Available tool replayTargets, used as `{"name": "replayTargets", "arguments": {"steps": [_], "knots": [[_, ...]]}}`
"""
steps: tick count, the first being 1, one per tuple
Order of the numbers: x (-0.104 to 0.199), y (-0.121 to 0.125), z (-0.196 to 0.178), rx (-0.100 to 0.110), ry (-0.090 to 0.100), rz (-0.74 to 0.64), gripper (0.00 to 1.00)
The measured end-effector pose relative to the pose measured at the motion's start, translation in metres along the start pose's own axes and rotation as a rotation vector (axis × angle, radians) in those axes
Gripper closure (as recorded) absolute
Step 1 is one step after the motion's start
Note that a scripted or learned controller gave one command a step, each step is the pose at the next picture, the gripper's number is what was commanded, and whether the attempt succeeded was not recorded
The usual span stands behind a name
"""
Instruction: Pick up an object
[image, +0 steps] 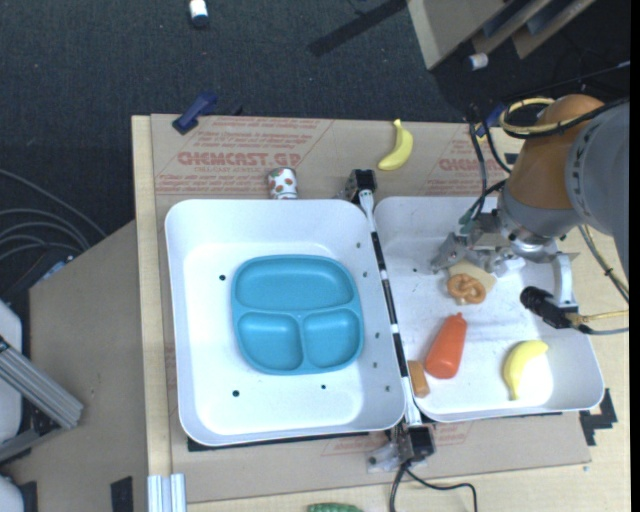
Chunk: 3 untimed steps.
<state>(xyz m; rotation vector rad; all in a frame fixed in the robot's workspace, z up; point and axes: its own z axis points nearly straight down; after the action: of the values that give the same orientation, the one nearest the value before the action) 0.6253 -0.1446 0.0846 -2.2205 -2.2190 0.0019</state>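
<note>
Grey arm's jaws (470, 256) low in right white bin (560, 400), directly above your tan pretzel-shaped toy (466, 288); cannot tell jaw opening. Orange-red cylinder (446, 346) near, yellow banana (523, 364) apart.

We take this for a robotics lab: a cardboard-topped bench (300, 150) on dark carpet (100, 60), loose cables (40, 215) at the left, toy food in the right white bin (590, 385).

Glossy smooth white plastic bins (200, 240); matt blue plastic tray (296, 312); printed brown cardboard (240, 155) at bench rear edge; smooth plastic-looking orange bottle (447, 346), yellow bananas (523, 364); metal gripper (478, 252).
</note>
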Motion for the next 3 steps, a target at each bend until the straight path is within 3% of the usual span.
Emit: {"name": "replayTargets", "arguments": {"steps": [1,2,3], "knots": [[0.0,0.0,-0.01,-0.001,0.0,0.001,1.0],[0.071,0.039,-0.145,-0.006,0.0,-0.002,1.0],[0.122,-0.026,-0.168,0.0,0.001,-0.002,1.0]]}}
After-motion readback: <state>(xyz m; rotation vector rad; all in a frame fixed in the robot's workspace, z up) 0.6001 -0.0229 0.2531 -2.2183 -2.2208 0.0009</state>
